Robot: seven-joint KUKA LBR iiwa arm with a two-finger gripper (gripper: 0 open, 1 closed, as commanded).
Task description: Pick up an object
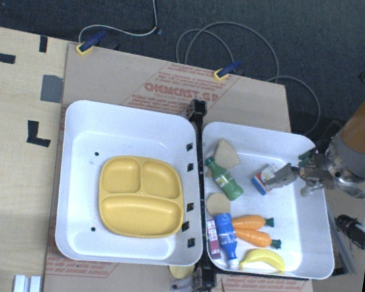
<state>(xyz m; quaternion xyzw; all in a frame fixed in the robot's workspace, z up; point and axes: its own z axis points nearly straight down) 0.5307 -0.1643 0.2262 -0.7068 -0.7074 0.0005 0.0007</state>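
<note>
Reaching in from the frame's right, the hand (285,176) sits low in the right bin (318,196), fingers apparently pinching a small blue-and-white object (264,178) (grip looks made, lift remains). Carrots (251,229), banana (264,259) and green bottle (223,180) lie near; nothing blocks upward travel.

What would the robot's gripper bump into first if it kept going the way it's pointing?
The gripper points left, into the right bin. Straight ahead, the first thing looks like the small blue and white object right by its tip. Beyond that lies the green bottle. Height is hard to judge from above, so it might pass over.
</note>
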